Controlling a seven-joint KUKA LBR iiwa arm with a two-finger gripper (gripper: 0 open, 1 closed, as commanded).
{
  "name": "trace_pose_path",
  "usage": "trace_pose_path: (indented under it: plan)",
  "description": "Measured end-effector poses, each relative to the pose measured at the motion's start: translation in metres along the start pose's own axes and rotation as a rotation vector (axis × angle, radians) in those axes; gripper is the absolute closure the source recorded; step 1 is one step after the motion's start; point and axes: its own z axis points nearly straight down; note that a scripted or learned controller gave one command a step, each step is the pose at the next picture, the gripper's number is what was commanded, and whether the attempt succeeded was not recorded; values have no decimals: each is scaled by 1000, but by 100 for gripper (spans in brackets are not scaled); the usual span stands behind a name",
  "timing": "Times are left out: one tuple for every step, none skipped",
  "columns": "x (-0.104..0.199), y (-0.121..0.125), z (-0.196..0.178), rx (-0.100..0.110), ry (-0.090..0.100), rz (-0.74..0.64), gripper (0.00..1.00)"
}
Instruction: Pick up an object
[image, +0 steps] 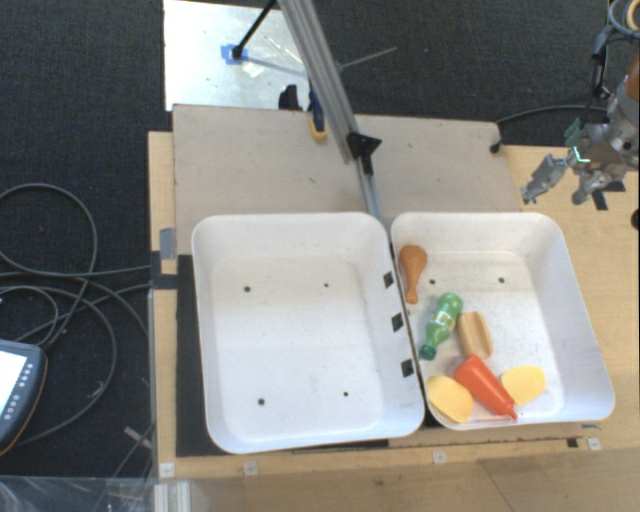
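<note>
My gripper (566, 187) hangs at the far right, above the bench just beyond the back right corner of the right bin (577, 292). Its fingers are spread open with nothing between them. In that bin lie a brown drumstick (412, 265), a green bottle (441, 322), a tan hot dog bun (473, 334), an orange carrot (484, 385) and two yellow pieces (450, 398) (524, 382). They cluster in the bin's front left part, well apart from the gripper.
The left bin (215, 330) lies beside the right one, with black clips along the shared edge. A slanted metal pole (330, 90) crosses the back of the bench. Cables lie on the floor at the left.
</note>
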Motion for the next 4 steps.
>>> trace_pose_path:
  plan:
    - [0, 1, -3, -3, -2, -2, 0]
    - [9, -4, 47, 0, 0, -1, 0]
    - [-1, -4, 96, 0, -1, 3, 0]
    - [-3, -6, 158, 2, 0, 3, 0]
